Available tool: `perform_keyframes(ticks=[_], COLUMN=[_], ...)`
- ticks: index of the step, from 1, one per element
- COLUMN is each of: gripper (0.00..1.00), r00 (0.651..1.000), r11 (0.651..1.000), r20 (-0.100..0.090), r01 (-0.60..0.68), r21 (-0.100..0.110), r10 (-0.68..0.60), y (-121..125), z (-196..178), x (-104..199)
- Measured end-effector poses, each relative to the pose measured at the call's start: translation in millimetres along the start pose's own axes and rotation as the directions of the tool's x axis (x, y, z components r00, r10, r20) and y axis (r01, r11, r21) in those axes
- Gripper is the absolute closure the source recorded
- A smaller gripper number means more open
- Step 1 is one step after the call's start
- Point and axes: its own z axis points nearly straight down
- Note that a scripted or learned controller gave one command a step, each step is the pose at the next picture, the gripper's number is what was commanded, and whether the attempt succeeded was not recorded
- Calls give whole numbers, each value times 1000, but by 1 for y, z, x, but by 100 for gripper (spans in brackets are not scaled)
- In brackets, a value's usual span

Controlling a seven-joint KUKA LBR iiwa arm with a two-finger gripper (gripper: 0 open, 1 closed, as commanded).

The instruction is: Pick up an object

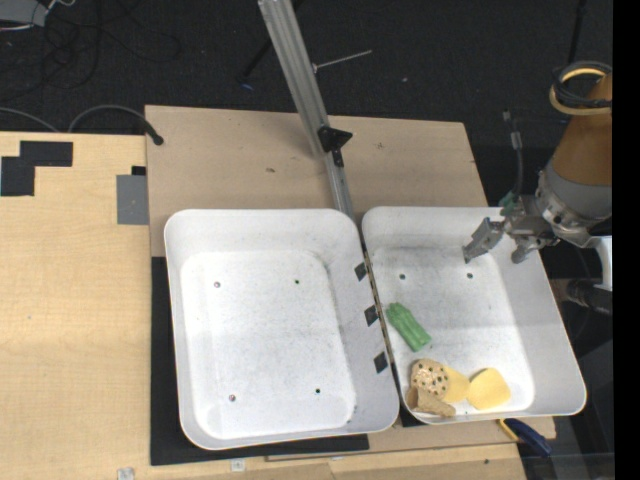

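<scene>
My gripper (497, 247) hangs above the right bin's (520, 298) far right part, its two fingers spread open with nothing between them. A green oblong object (409, 326) lies near the bin's left wall, well below and left of the gripper. At the bin's front edge lie a tan spotted object (430, 380) and a yellow object (487, 389) next to it.
The left bin (262, 323) stands beside the right one, with black clips along the shared wall. A slanted metal rail (303, 88) rises behind the bins. The arm's orange-banded wrist (583, 148) sits at the right edge.
</scene>
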Motion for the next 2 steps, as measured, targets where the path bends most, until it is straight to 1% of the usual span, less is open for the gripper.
perform_keyframes(ticks=[1,2], gripper=[0,0], r00=[1000,1000], r11=[1000,1000], r20=[0,2], r01=[3,1], r21=[-1,-5], r10=[-3,-1], y=[9,9], z=[55,104], x=[5,6])
